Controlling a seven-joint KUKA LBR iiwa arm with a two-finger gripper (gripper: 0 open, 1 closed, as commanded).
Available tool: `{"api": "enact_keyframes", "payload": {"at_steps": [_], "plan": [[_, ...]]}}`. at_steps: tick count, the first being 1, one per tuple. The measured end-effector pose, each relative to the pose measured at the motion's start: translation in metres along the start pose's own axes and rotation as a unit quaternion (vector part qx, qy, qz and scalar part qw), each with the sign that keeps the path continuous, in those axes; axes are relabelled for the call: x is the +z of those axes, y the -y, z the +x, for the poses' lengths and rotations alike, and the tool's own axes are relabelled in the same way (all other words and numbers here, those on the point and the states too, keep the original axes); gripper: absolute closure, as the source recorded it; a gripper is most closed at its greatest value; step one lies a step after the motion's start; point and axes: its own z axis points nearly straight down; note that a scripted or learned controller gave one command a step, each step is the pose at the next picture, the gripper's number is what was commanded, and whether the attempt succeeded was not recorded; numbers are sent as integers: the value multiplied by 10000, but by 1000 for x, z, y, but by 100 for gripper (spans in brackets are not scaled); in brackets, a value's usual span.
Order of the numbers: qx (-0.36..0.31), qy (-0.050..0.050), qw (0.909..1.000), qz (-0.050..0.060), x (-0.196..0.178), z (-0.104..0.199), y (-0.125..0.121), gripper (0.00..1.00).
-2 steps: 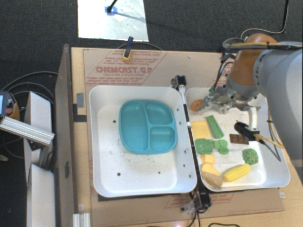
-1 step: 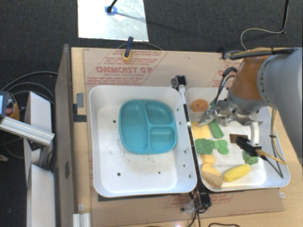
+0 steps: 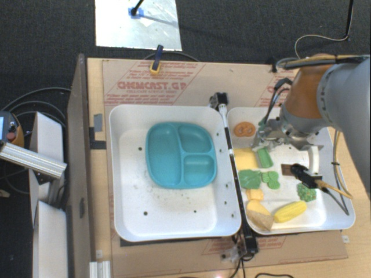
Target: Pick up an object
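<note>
Toy foods lie loose in the right bin (image 3: 327, 213): an orange disc (image 3: 244, 129) at the far end, a yellow slab (image 3: 244, 160) touching a green stick (image 3: 264, 157), a leafy green piece (image 3: 250, 179) mid-bin, and a corn cob (image 3: 290, 211) beside a tan wedge (image 3: 259, 218) nearest.

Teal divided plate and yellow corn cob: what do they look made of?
The teal divided plate: probably moulded plastic, smooth, faint sheen; uniform colour and rounded compartment ridges suggest it. The yellow corn cob: likely toy plastic or rubber, evenly bright yellow; too small to tell which.
</note>
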Motion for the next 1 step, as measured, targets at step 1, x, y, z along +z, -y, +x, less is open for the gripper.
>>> {"api": "enact_keyframes", "payload": {"at_steps": [1], "plan": [[-65, -18, 10000, -32, -95, 106, -1, 100]]}}
